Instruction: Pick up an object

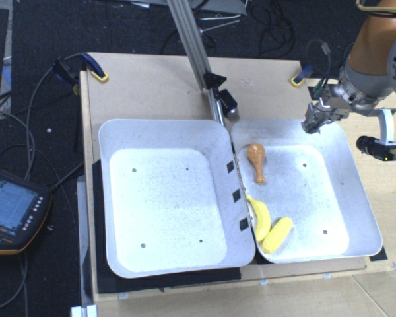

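Camera view: no legible writing; the gripper [312, 125] hovers over the right bin's [356, 197] far rim, its state indeterminate, apart from the wooden pestle [256, 162], banana [259, 218] and yellow piece [277, 234].

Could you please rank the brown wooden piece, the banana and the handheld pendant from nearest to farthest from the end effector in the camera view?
From the end effector, at the right bin's far edge:
1. Brown wooden piece, upper left of the right bin.
2. Banana, by that bin's near left edge.
3. Handheld pendant, off the bench at far left.
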Robot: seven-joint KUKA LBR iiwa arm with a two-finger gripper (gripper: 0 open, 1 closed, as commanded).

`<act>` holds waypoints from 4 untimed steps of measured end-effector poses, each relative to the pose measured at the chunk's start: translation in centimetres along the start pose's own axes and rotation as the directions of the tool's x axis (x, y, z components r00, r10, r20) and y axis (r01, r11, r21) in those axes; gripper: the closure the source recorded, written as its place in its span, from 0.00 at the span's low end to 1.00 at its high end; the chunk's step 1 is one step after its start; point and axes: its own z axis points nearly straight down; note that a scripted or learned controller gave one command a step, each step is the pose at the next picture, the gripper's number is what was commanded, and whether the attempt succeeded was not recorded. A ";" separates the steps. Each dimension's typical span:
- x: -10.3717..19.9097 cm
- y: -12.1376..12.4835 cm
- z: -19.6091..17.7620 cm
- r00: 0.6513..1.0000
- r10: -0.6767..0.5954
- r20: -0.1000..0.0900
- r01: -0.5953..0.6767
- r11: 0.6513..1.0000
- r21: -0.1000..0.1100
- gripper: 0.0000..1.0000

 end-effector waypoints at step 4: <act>14.3 -5.4 -2.3 1.000 -0.003 -0.002 0.003 1.000 0.007 1.00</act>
